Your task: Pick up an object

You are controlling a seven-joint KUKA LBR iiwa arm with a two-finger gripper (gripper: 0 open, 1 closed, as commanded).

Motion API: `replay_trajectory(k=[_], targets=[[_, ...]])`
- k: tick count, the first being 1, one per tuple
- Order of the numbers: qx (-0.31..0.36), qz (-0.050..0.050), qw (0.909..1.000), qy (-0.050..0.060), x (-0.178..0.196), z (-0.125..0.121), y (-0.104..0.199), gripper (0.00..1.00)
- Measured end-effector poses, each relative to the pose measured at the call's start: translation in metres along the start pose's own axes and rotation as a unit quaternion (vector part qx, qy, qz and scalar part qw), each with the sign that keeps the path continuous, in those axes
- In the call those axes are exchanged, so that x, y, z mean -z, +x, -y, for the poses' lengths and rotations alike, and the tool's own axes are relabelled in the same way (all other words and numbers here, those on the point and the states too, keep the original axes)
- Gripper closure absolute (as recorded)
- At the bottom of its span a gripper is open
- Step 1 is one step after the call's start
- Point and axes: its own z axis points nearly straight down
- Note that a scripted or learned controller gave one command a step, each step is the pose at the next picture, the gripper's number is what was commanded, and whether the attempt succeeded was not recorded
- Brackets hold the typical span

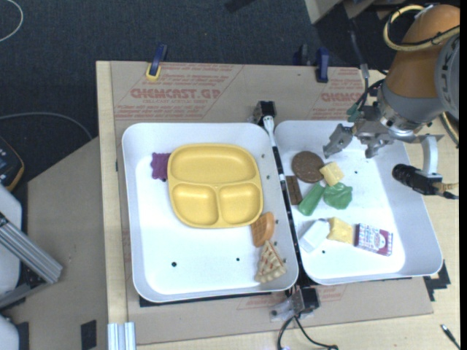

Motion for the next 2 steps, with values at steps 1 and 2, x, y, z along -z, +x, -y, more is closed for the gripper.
replay_trajectory(k=[1, 2], targets=[[0.001, 0.001, 1.0000, -0.007, 0.008, -0.003, 0.000, 0.00], [0.001, 0.000, 1.0000, -0.003, -0.054, -0.009, 0.000, 0.00]])
